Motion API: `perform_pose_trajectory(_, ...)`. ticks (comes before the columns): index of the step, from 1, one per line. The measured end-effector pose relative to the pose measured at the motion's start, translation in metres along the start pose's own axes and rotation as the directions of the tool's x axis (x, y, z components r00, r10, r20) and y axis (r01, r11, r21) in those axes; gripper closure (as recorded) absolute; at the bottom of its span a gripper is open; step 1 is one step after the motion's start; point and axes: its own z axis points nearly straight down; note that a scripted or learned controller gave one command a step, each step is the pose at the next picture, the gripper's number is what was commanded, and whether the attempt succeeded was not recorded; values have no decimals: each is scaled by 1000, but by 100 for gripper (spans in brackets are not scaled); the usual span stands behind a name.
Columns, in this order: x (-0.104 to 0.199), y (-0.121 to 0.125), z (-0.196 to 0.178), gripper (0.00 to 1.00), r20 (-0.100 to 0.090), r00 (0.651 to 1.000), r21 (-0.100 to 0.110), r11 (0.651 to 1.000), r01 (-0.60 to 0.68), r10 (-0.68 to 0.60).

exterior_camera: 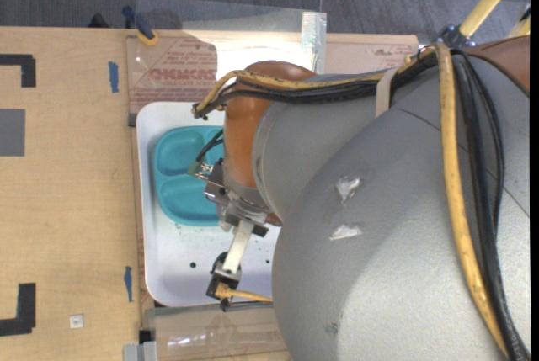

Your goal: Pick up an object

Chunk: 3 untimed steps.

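A teal two-compartment dish lies in the upper part of the left white bin. My gripper hangs below the orange wrist band, right over the dish's right edge, and partly hides it. The big grey arm covers the whole right side of the camera view, including most of the bin's right part and whatever lies beyond it.
A brown board with black tape marks and blue tape strips lies left of the bin. A clear plastic sheet stands behind the bin. A few small dark specks dot the bin floor near its front.
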Motion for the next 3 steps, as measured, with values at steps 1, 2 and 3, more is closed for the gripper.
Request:
perform_pose_trajectory(1,7,12,-2,100,-4,927,-1,927,-374,374)
perform_pose_trajectory(2,-4,3,6,100,-5,777,2,777,-630,630)
perform_pose_trajectory(3,7,13,4,100,-7,633,1,633,-774,774)
